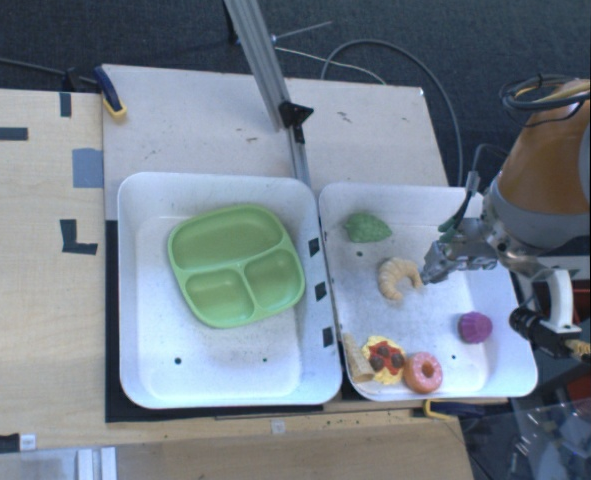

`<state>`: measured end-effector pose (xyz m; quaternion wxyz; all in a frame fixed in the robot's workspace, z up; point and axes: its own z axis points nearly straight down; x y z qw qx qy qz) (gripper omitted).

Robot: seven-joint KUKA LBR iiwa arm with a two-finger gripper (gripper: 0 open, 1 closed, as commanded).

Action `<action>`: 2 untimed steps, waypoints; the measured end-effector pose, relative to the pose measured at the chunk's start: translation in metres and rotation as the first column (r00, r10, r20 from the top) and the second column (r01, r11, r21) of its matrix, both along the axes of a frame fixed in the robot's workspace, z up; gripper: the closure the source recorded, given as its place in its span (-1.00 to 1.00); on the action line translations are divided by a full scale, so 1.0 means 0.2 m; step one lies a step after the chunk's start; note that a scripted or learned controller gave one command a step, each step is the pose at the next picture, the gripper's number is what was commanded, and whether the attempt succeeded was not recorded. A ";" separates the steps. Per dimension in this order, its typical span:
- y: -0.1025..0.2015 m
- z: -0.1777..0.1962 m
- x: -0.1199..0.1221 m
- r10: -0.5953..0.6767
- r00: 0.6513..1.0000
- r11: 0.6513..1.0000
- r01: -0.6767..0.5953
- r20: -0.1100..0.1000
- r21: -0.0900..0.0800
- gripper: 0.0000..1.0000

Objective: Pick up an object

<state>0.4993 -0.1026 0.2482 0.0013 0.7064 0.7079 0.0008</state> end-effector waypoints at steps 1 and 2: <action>0.25 -0.06 0.06 0.004 1.000 1.000 -0.004 -0.005 0.002 1.00; 0.47 -0.12 0.16 0.004 1.000 1.000 -0.004 -0.005 0.001 1.00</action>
